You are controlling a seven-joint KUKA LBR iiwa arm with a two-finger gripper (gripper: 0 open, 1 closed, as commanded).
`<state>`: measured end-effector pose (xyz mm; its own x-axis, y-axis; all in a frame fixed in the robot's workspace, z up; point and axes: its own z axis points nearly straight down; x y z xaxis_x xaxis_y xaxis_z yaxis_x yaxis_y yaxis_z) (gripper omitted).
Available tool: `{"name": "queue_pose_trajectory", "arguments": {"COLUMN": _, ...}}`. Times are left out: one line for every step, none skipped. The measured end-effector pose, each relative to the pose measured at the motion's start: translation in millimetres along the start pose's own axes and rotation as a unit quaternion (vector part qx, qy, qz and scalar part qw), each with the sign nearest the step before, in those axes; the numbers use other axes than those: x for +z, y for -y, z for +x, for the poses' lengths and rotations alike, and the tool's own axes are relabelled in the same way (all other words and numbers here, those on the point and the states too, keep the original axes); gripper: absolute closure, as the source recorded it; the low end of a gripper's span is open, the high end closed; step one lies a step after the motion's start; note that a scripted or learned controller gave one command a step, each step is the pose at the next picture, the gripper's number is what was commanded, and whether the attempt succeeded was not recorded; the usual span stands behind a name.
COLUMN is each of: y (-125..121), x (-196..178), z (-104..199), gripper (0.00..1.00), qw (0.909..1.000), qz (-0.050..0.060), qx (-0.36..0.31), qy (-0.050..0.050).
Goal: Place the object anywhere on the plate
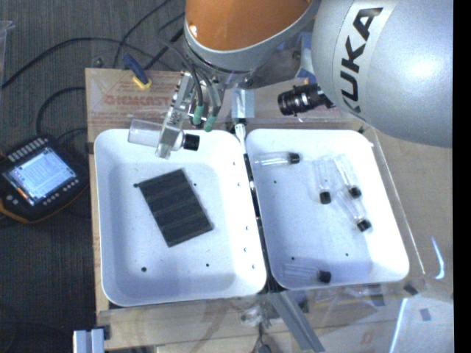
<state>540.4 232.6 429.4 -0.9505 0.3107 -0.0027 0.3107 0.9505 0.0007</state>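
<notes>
A dark ribbed rectangular plate (175, 207) lies flat in the left bin (118, 271), turned at a slant. My gripper (168, 140) hangs over the bin's far edge, up and slightly left of the plate. It is shut on a clear vial (143, 132) with a black cap (191, 143). The vial lies crosswise between the fingers, its clear body sticking out left and its cap right. It is held above the bin floor, apart from the plate.
The right bin (383, 263) holds several clear vials with black caps, such as one at the far edge (276, 159) and one at the near edge (303, 273). A handheld pendant (38, 173) lies left of the bench. The arm's body covers the far right.
</notes>
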Motion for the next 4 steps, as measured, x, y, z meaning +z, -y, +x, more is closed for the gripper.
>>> {"name": "queue_pose_trajectory", "arguments": {"y": 2, "x": -4, "z": 9, "gripper": 1.0, "qw": 0.9708, "qz": 0.001, "qx": 0.24, "qy": 0.0}}
{"name": "queue_pose_trajectory", "arguments": {"y": 19, "x": -4, "z": 0, "gripper": 1.0, "qw": 0.9215, "qz": 0.002, "qx": 0.388, "qy": -0.001}}
{"name": "queue_pose_trajectory", "arguments": {"y": 6, "x": 17, "z": -20, "gripper": 1.0, "qw": 0.9373, "qz": 0.002, "qx": 0.348, "qy": -0.001}}
{"name": "queue_pose_trajectory", "arguments": {"y": 5, "x": -4, "z": -27, "gripper": 1.0, "qw": 0.8442, "qz": 0.002, "qx": 0.536, "qy": 0.0}}
